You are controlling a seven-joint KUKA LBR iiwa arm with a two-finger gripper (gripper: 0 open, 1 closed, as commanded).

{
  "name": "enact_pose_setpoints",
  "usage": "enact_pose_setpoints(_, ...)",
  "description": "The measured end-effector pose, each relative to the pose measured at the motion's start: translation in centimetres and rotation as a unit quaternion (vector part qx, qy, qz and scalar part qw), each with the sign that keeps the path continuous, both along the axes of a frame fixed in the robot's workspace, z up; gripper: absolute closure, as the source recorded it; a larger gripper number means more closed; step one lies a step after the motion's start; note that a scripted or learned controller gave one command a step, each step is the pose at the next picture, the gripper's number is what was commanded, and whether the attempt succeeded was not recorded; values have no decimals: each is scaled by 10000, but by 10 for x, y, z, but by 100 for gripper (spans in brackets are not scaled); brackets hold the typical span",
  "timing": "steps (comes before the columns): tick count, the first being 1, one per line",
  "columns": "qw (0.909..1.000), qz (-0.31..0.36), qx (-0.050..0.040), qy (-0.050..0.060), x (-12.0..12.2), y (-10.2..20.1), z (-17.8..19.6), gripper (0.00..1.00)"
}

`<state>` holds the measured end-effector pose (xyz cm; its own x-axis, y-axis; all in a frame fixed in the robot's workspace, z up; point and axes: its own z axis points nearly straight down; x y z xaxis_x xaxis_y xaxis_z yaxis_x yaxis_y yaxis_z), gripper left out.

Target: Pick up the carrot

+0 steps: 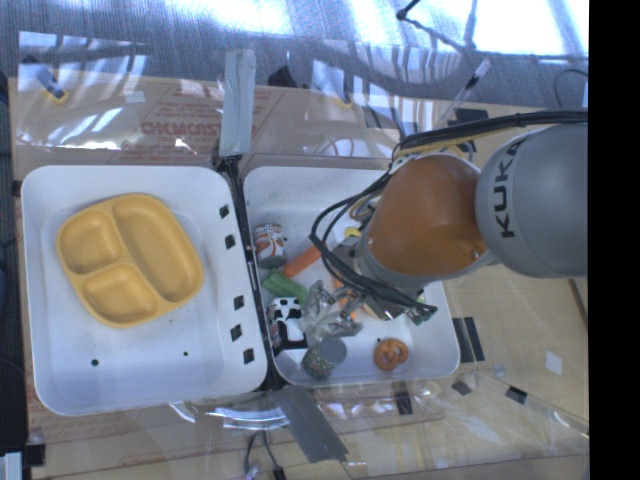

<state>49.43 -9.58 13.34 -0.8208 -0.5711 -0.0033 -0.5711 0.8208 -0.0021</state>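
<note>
The carrot [301,261] is a thin orange stick lying in the right bin [300,183], near its left wall, partly under the arm's cables. My gripper [335,308] hangs low in the same bin, just right of and below the carrot, amid a cluster of toys. Its metal fingers point down and left, and nothing shows clearly between them. The orange band and grey wrist cover the bin's middle and right part.
Around the gripper lie a green piece [283,284], a black-and-white toy [287,321], a grey round item [323,357], a small orange pumpkin-like toy [391,352] and a striped can [268,243]. The left bin [60,358] holds a yellow divided plate [128,258].
</note>
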Motion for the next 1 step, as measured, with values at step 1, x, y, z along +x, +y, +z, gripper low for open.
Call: enact_pose_setpoints(1,9992,-410,3,-38,-2,61,103,100)
